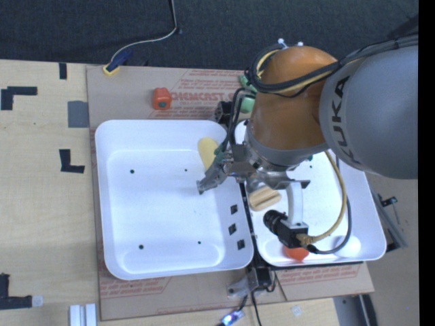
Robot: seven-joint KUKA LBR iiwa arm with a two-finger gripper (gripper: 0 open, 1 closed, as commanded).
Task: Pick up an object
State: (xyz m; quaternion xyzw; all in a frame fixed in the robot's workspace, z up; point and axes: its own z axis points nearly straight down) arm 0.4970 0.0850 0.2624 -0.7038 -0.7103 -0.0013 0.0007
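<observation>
- The two-finger gripper (209,182) is seen at mid-frame, over the right part of the left white bin (115,202); whether anything is gripped cannot be told.
- A pale yellow rounded object (207,152) lies just above it, at the same bin's upper right.
- A tan block (264,197) and a small orange-red piece (296,253) lie in the right white bin (370,240), under the grey and orange arm (319,107).

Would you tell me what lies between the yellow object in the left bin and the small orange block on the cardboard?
In the camera view, between the yellow object and the orange block lie the left bin's rim and bare cardboard.
</observation>
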